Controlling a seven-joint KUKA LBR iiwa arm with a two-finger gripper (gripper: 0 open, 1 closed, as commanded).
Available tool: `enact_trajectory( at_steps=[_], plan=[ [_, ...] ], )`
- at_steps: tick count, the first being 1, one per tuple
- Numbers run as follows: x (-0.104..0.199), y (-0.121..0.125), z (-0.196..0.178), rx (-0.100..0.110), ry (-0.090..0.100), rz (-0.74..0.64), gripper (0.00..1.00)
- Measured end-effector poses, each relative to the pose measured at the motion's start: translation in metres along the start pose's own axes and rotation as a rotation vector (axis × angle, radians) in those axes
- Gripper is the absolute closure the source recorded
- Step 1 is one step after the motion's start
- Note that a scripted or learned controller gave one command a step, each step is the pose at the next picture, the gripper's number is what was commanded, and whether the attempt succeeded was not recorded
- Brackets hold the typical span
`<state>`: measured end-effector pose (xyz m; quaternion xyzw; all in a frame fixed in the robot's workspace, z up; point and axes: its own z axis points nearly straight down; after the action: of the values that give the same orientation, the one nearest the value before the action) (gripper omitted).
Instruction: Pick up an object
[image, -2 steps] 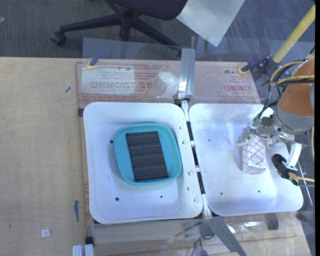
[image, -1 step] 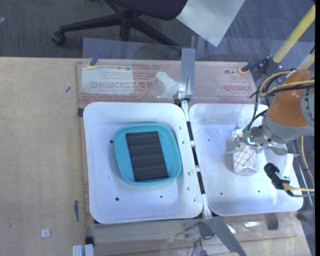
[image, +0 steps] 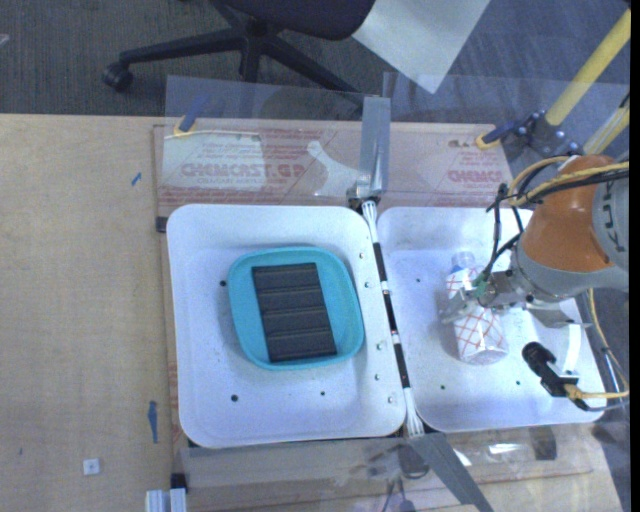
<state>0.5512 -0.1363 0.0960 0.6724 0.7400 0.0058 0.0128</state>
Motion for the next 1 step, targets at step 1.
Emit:
enact_trajectory(
  at_steps=[1],
  plan=[
    [0.0175, -0.0248, -0.0005, -0.001, 0.001, -0.029, 0.00]
  ],
)
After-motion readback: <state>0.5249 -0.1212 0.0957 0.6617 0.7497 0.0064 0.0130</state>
